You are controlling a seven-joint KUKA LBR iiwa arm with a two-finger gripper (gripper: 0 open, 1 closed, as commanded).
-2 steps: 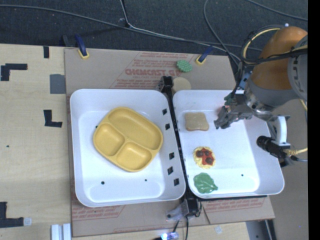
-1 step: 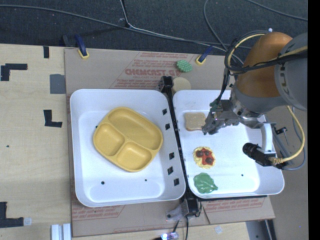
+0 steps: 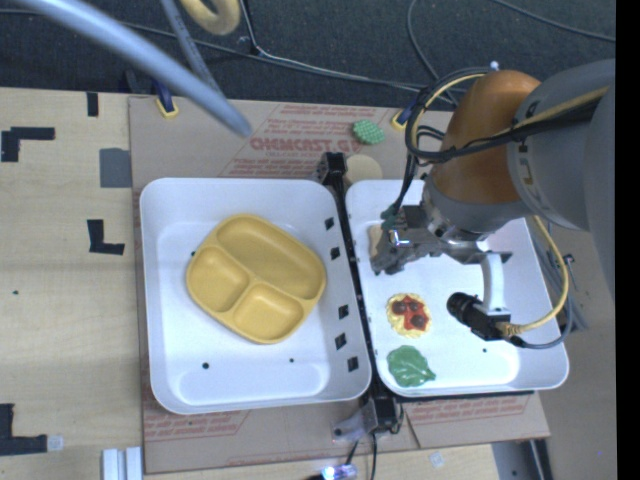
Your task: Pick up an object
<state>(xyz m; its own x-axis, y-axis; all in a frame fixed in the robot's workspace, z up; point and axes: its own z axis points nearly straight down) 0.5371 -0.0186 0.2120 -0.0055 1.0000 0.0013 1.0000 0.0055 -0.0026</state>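
My gripper (image 3: 393,251) hangs low over the left side of the right bin (image 3: 530,368), its dark fingers pointing down near a pale tan object (image 3: 377,238) that it partly hides. Just below it lies a small pizza-like disc (image 3: 408,313), yellow with red and dark toppings. A green leafy piece (image 3: 410,366) rests nearer the bin's front edge. The left bin (image 3: 165,268) holds a yellow divided plate (image 3: 256,277) with three compartments. The arm's orange band (image 3: 490,133) and grey wrist cover the right bin's far half.
A green knobbly item (image 3: 367,131) lies on the cardboard behind the bins. A black divider (image 3: 345,258) runs between the two bins. Cables loop around the wrist, and a grey pole (image 3: 130,38) crosses the top left.
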